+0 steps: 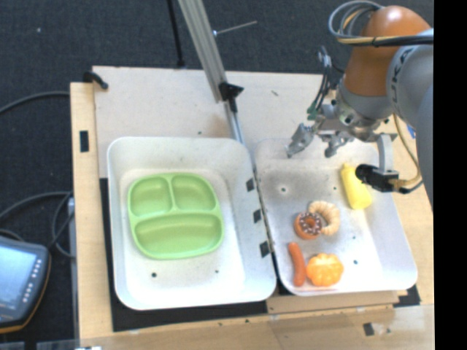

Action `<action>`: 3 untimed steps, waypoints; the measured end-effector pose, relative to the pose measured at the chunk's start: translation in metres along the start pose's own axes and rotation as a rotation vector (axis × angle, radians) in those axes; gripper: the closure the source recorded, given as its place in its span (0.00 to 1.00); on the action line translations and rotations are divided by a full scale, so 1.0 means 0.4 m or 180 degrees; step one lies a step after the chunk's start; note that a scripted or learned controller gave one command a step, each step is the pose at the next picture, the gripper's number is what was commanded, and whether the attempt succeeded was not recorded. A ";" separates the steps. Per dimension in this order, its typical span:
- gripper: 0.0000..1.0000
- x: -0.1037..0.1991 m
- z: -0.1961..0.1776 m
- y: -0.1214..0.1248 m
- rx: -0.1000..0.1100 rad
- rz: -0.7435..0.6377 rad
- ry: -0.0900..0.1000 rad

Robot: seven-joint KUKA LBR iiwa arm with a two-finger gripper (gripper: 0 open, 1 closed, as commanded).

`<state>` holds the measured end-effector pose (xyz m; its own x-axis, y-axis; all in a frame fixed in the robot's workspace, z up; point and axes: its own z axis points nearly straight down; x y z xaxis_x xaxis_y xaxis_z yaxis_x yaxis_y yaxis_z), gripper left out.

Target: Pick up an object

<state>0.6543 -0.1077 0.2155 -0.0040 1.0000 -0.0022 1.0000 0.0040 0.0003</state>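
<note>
Hovering your gripper (316, 144) spread and empty over the right bin (277, 168), you're gripping nothing yet: doughnut (317, 221), carrot (296, 263), orange (324, 269) are lying untouched.

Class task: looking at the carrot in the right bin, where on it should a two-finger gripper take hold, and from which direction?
Grip the carrot probably at mid-length, coming straight down, fingers closing across its narrow width. It lies flat, long and thin; the orange fruit crowds its lower end, so stay toward the upper half.

My bins (124, 283) are white, lightly speckled. Lime-green plastic divided tray (175, 214). Yellow banana-like piece (355, 188). Tan-and-brown ring doughnut (318, 220). Orange round fruit (324, 269); orange-red carrot stick (297, 263).
</note>
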 end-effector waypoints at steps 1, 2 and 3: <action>0.00 0.000 -0.034 -0.177 0.0003 0.0021 0.0002; 0.00 0.108 0.039 -0.263 0.0010 0.0001 0.0011; 0.00 0.067 -0.056 -0.407 -0.0005 0.0018 0.0005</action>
<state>0.4912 -0.0817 0.2376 0.0017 1.0000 -0.0007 1.0000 -0.0017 0.0017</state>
